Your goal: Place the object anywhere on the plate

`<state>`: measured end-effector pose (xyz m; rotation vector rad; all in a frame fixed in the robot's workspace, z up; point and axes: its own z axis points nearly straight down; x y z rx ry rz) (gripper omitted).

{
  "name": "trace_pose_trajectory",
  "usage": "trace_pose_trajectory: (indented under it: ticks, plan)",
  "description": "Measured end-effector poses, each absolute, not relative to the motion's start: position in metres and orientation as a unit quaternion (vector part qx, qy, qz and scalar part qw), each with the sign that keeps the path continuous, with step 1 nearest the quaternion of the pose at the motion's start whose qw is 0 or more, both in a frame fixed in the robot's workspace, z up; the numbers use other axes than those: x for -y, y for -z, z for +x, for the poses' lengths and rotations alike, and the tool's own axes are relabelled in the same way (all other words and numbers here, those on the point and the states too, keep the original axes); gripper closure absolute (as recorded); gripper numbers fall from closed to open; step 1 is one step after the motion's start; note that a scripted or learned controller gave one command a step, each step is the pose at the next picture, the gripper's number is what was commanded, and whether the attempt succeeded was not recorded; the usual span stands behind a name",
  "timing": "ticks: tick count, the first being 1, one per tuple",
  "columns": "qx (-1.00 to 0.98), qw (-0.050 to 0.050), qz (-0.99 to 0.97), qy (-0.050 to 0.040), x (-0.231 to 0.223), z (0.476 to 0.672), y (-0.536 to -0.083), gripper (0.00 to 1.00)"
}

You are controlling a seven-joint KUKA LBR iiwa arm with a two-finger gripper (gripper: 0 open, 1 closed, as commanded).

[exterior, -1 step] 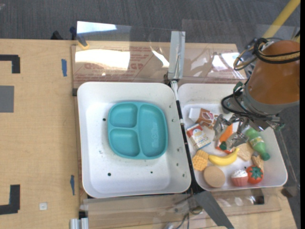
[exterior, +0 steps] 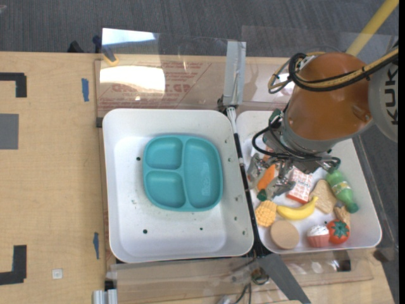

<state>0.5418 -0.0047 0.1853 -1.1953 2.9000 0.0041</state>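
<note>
A single camera sits fixed above the counter [exterior: 44,170] and looks down at a slant, far enough off to take in both white bins whole. The left bin [exterior: 120,189], with its teal plate [exterior: 183,173], lies near the middle of the frame. The right bin [exterior: 370,227] sits toward 3 o'clock. The arm [exterior: 329,100] comes in from 2 o'clock, close under the lens, so it looms large. Grey floor [exterior: 190,5] runs along 12 o'clock.
</note>
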Motion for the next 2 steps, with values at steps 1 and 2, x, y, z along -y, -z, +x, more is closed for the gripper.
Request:
trace_pose_trajectory:
  ticks: [1,2]
  plan:
    - [-0.928,0.004,-0.374,-0.0018,-0.0685,0.5949,-0.1854,1.00]
    - [-0.929,0.004,-0.371,-0.0005,-0.0645,0.5955,-0.1858,0.00]
